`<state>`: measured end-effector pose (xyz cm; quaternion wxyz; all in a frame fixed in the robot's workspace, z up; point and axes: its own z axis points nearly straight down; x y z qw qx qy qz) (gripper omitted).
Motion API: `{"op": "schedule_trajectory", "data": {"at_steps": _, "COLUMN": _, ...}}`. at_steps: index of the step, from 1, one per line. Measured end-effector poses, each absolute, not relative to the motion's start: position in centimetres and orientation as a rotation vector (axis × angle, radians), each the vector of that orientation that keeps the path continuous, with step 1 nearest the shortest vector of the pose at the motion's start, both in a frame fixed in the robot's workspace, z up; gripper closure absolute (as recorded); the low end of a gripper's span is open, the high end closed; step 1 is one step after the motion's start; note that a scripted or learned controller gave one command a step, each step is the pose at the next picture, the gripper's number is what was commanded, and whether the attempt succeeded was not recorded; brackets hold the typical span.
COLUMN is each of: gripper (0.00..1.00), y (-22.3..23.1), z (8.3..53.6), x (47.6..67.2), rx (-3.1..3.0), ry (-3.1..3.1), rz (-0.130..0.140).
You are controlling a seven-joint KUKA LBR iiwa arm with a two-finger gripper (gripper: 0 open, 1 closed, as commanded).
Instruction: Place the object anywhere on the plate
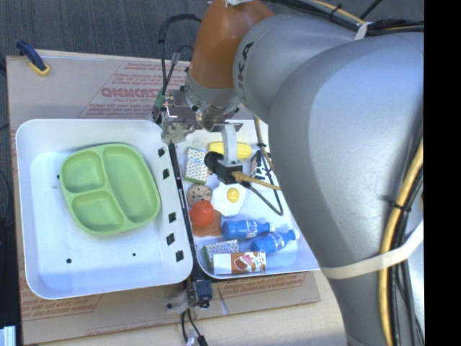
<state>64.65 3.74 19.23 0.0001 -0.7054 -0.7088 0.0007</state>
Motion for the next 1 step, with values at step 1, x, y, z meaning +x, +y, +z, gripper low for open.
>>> {"op": "schedule_trajectory", "data": {"at_steps": 1, "gripper": 1.0, "y": 3.82, "z": 20.23, "x": 64.67, "rx": -2.211, "ry": -2.231, "rz": 0.002}}
